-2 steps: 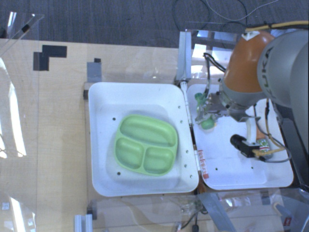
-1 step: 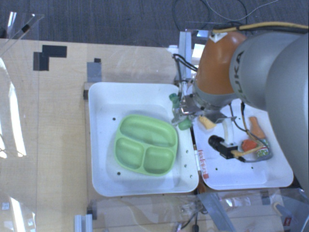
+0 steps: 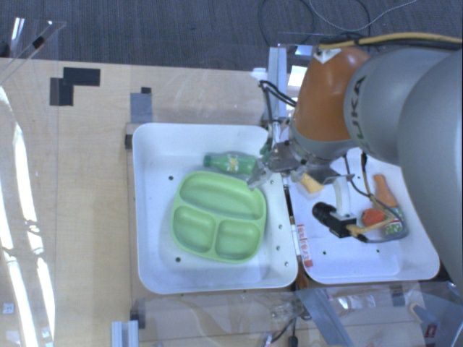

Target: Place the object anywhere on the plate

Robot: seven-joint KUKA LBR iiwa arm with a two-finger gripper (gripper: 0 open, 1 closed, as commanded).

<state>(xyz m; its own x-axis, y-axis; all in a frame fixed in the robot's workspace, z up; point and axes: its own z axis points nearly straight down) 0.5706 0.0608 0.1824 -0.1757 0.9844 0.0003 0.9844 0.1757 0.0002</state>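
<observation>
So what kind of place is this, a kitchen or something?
More likely a robotics lab test bench. A grey arm reaches over two white bins, one holding a green divided plate and a small green bottle, with loose cables on the carpet behind.

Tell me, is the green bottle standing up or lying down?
Lying down. The green bottle rests on its side on the left bin's floor, just behind the green plate, not on it.

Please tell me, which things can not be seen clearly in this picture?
- Gripper: its jaws are small and blurred against the bin wall; open or shut is unclear.
- Green bottle: its right end is hidden behind the gripper.
- Right bin: the arm covers its top part.
- Items at the right bin's edge: too small to identify.
</observation>
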